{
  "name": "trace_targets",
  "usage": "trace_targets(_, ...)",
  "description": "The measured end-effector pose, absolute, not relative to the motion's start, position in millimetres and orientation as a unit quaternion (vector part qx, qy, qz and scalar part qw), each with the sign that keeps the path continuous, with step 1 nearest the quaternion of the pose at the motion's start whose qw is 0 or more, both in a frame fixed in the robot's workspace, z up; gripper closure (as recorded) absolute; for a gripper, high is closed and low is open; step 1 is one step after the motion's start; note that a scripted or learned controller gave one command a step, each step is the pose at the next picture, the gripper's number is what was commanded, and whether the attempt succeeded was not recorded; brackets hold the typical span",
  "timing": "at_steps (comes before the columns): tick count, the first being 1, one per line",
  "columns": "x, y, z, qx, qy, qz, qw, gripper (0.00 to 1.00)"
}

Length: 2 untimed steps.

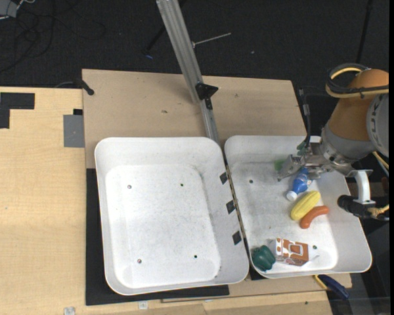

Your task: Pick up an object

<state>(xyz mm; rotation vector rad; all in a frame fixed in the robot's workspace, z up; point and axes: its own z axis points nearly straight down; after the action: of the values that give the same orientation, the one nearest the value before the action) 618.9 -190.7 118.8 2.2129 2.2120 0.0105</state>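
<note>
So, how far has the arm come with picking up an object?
Done: the gripper is low in the right bin, above the blue bottle. In hand: nothing visibly lifted. The bottle, yellow item, orange item, carton and green item lie in the bin. Left: grasp and lift.

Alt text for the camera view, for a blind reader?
The arm's gripper hangs over the right bin, just above a blue bottle. Nearby lie a yellow piece, an orange piece, a green lump and a small carton.
</note>
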Motion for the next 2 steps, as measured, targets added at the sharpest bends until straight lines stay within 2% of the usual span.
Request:
trace_targets(1, 618.6, -192.1, 127.6, 0.709, 0.706, 0.0027, 0.007, 1.00)
trace_targets(2, 627.2, -199.2, 184.4, 0.707, 0.707, 0.0007, 0.002, 1.00)
